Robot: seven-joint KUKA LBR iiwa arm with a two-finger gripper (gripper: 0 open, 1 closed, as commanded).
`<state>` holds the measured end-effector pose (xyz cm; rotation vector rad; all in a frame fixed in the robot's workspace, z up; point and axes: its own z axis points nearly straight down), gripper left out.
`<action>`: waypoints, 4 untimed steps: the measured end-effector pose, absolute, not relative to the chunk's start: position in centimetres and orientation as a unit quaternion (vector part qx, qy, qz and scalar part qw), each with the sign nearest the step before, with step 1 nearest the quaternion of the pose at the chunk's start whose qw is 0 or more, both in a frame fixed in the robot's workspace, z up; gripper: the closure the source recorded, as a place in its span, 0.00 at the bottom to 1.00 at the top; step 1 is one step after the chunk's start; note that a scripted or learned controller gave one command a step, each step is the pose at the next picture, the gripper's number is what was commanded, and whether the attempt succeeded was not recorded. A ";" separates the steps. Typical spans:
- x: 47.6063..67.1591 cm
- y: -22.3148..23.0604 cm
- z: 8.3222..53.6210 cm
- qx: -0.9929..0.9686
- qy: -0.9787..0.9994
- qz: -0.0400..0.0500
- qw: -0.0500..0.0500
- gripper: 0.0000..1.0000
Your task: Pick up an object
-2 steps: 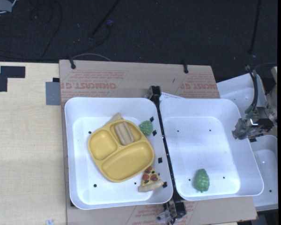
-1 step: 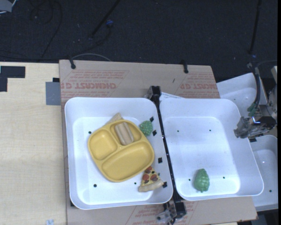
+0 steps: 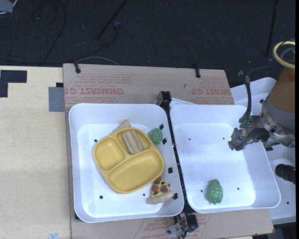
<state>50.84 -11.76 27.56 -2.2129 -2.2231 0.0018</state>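
Note:
My gripper [image 3: 237, 142] hangs over the right part of the right bin [image 3: 224, 208], reaching in from the right edge of the camera view. A green bumpy toy fruit [image 3: 214, 191] lies on that bin's floor, below and to the left of the gripper and apart from it. In the left bin [image 3: 82, 128] a yellow divided plate [image 3: 127, 163] carries a tan hot dog bun [image 3: 133, 141]. A small green broccoli piece [image 3: 155, 134] sits at the plate's upper right, and a pizza slice [image 3: 160, 191] lies at its lower right.
A black divider bar [image 3: 172, 148] runs between the two bins. Cardboard [image 3: 139, 86] lies under the bins, with a wooden table surface [image 3: 25, 153] to the left. Cables cross the dark floor at the back.

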 end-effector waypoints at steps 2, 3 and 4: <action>50.1 -0.5 25.5 -0.705 -0.709 0.001 0.003 1.00; 51.1 4.2 24.9 -0.706 -0.709 0.001 0.002 1.00; 51.2 9.6 23.2 -0.705 -0.709 0.002 0.003 1.00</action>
